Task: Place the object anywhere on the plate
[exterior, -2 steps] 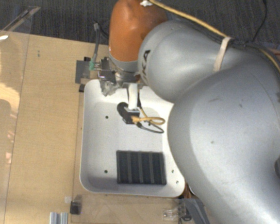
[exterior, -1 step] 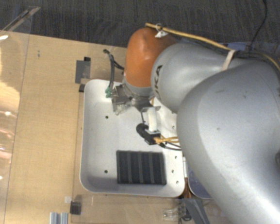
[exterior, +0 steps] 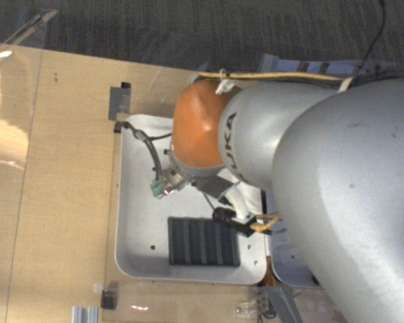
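Gripper (exterior: 186,182) hangs under the orange band over one bin (exterior: 131,207); whether it is wide or narrow cannot be told. A black ribbed slab (exterior: 203,242) lies flat just beside it, close to the bin's lower wall, with bare white floor to its left. The arm (exterior: 327,175) covers most of the other bin (exterior: 287,267).

The arm (exterior: 307,166) runs off the right and bottom edges and covers most of the right bin (exterior: 287,267) and the far part of the left bin (exterior: 131,207).
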`<state>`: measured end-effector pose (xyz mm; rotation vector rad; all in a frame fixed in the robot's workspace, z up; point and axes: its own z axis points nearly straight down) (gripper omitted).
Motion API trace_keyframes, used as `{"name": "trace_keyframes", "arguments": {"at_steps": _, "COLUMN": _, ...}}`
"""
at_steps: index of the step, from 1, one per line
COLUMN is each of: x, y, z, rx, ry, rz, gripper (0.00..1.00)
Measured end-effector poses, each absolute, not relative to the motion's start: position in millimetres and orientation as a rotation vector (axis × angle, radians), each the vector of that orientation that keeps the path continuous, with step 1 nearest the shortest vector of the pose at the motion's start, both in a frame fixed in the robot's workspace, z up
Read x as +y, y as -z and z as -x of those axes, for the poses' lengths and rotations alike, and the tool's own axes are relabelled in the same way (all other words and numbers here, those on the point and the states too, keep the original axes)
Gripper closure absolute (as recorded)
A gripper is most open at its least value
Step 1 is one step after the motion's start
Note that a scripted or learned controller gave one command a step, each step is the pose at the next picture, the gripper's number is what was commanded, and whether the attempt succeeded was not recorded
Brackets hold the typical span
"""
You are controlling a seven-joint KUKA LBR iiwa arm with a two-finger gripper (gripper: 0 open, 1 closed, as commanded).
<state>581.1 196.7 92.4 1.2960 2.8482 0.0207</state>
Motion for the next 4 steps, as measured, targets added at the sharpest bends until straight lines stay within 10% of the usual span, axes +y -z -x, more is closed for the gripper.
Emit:
{"name": "trace_keyframes", "arguments": {"at_steps": 1, "x": 198, "y": -94, "z": -511.1, "rx": 2.905, "ry": -0.029, "rz": -1.145, "gripper": 1.0}}
{"name": "trace_keyframes", "arguments": {"at_steps": 2, "x": 231, "y": -278, "z": -528.6, "rx": 3.065, "ry": -0.01, "rz": -0.651, "gripper": 1.0}}
{"name": "trace_keyframes", "arguments": {"at_steps": 3, "x": 235, "y": -195, "z": -487.0, "rx": 2.822, "ry": -0.003, "rz": -1.379, "gripper": 1.0}}
{"name": "trace_keyframes", "arguments": {"at_steps": 4, "x": 203, "y": -174, "z": -605.1, "rx": 2.939, "ry": -0.006, "rz": -1.097, "gripper": 1.0}}
